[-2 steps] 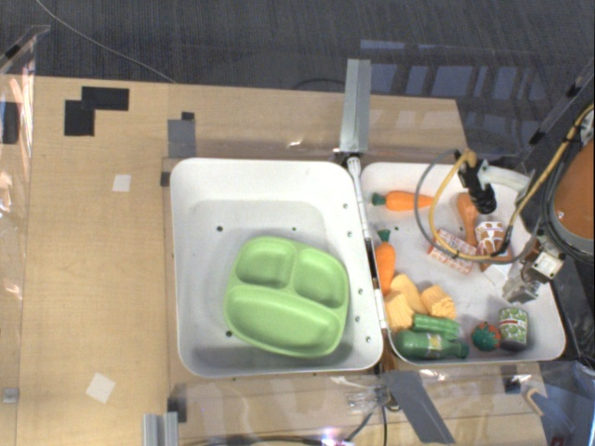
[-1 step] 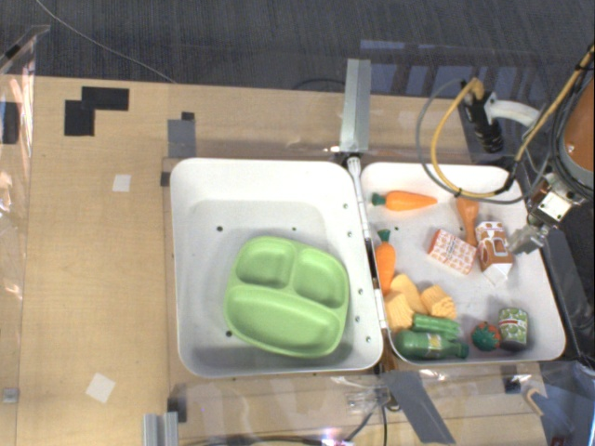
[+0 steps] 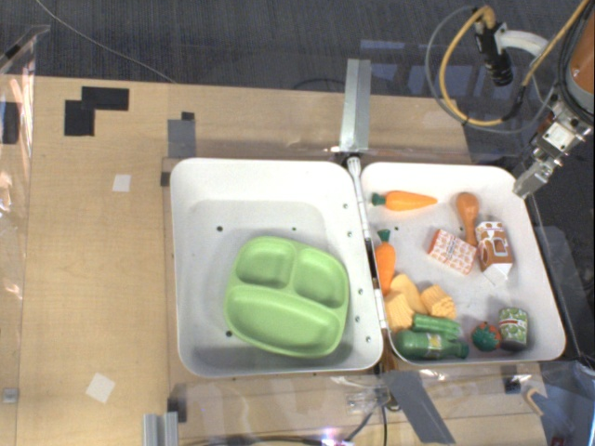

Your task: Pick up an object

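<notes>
- Pincer (image 3: 537, 177) sits at the upper right corner of the right bin (image 3: 548, 277), just above its rim; nothing is visible between its tips, and I can't tell how wide it's open at this angle.
- Arm comes in from the right edge with cables looped above it, so the approach is high and outside the bin.
- Nearest candidates: drumstick (image 3: 467, 214) and the small brown-and-white carton (image 3: 494, 244), both in the upper right of that bin.
- Red-and-white box (image 3: 451, 251) lies just beside the carton, roughly touching it; tight for finger clearance.
- Whole carrot (image 3: 405, 200) lies alone near the top wall, well apart from the rest. My guess is that it's the cleanest target.
- Bottom row is crowded: yellow pieces (image 3: 414, 300), green bottle (image 3: 429, 344), green can (image 3: 513, 328), second carrot (image 3: 383, 266) against the divider wall.
- Left bin (image 3: 195, 249) holds a green divided tray (image 3: 286, 295); too flat and wide, skip it.
- Doing it well: pick an isolated item, descend straight down, close across the narrow axis, stay off the walls.
- Lift only after the item is seen seated between the tips.
</notes>
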Controlling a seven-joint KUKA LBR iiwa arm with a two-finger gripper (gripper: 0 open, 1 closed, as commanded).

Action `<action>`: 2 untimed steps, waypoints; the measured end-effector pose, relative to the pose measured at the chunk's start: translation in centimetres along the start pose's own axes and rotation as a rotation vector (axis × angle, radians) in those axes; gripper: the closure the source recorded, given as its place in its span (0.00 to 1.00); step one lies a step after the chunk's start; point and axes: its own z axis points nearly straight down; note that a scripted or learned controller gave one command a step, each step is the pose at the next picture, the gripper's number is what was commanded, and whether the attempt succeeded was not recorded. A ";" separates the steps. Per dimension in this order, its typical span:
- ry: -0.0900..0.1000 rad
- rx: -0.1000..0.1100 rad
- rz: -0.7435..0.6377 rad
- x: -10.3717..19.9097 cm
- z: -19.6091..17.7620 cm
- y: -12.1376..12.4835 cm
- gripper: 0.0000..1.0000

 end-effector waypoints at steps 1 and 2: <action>0.014 0.003 -0.057 -2.1 17.5 1.5 1.00; 0.012 0.003 0.002 -0.8 0.3 1.1 1.00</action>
